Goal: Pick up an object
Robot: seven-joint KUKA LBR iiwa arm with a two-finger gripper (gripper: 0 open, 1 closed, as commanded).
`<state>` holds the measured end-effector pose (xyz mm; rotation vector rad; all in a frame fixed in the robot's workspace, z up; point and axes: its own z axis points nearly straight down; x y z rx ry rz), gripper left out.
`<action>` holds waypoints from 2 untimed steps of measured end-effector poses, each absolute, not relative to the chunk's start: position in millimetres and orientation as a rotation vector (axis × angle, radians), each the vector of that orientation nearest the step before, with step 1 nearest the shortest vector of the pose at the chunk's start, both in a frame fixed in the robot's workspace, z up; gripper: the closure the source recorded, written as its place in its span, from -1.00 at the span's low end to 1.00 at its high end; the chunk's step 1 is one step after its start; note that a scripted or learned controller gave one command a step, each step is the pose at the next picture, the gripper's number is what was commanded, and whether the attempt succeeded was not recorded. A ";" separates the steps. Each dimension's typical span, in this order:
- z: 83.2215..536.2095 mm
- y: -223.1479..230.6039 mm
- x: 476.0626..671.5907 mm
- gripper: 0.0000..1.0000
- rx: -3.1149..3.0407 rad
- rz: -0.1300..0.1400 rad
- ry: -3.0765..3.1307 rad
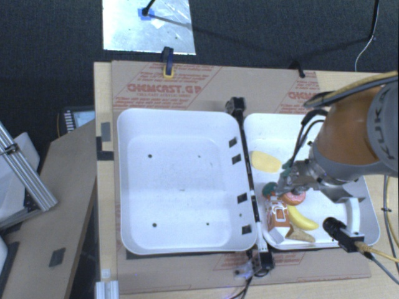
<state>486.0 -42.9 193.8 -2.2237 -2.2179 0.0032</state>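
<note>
Dark carpet floor (50, 36) w/ shiny metal sheet (148, 16) at top. Tan worktop (206, 83), red print on it. Aluminium rail (22, 167) at left, black cables (262, 45) across floor.

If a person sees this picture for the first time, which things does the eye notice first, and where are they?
First, the grey arm with its orange band, reaching in from the right over the right bin. Beneath its gripper sits a bright cluster near that bin's front left corner: a banana, a pink object and a pale yellow piece. The large left bin dominates the centre.
</note>
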 end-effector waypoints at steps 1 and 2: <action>325.3 9.5 488.8 1.00 -2.215 -0.021 -2.241; 235.3 -72.5 492.0 1.00 -2.228 0.010 -2.212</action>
